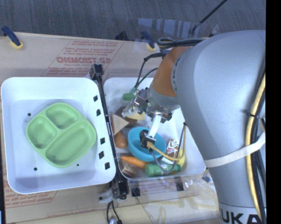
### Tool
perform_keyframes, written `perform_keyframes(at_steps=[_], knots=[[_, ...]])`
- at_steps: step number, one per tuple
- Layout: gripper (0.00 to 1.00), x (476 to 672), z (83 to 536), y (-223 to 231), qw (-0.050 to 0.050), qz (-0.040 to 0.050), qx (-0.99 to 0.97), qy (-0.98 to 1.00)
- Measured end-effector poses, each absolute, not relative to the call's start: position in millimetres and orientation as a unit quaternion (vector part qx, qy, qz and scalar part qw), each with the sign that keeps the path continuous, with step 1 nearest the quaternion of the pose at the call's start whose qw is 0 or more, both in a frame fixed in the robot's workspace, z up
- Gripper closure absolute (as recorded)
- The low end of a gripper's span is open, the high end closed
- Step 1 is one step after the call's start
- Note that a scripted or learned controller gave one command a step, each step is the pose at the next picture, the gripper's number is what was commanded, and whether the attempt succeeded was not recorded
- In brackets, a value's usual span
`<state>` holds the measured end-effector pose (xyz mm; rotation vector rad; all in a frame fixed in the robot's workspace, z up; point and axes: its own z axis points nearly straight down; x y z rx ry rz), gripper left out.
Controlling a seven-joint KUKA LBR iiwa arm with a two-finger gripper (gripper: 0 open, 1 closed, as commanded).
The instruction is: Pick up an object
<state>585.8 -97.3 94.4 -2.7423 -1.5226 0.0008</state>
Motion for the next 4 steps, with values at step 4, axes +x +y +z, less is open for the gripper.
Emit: perform_keyframes(at_steps=[4], knots=[[0.00,496.8,96.0,-94.3,-0.003,-0.0041,-0.918,-0.396]])
